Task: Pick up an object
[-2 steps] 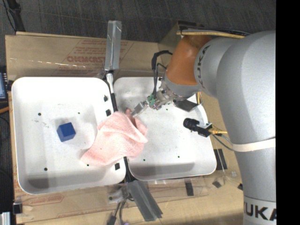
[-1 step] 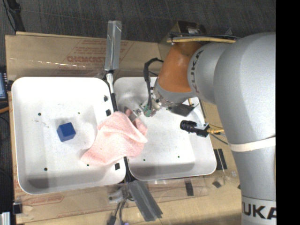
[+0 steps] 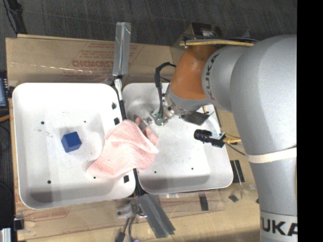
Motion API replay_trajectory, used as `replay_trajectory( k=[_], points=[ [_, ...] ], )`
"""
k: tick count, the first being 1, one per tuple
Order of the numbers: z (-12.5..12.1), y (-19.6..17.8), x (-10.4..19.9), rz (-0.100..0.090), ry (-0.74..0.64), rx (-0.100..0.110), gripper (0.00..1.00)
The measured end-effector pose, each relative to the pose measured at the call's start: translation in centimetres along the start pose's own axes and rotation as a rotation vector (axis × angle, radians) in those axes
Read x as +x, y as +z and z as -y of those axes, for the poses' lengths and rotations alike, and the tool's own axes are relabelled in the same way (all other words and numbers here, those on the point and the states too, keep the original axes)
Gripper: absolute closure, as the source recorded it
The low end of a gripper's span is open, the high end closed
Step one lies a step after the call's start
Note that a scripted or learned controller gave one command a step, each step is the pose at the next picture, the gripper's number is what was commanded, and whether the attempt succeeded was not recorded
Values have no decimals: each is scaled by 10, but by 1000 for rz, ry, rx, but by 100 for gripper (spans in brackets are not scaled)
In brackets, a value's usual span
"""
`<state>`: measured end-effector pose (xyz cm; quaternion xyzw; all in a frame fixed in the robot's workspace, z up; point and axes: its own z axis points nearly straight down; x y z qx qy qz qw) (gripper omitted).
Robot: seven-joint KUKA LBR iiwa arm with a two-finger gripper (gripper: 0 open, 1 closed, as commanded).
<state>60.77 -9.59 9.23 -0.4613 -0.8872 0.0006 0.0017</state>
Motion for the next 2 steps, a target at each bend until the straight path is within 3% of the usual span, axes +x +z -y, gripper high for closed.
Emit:
replay_trajectory(
  k=[1, 2],
  points=[
    [-1, -10, 0, -1, -4, 1, 100],
    [-56, -101, -5, 5, -307, -3, 100]
  ],
)
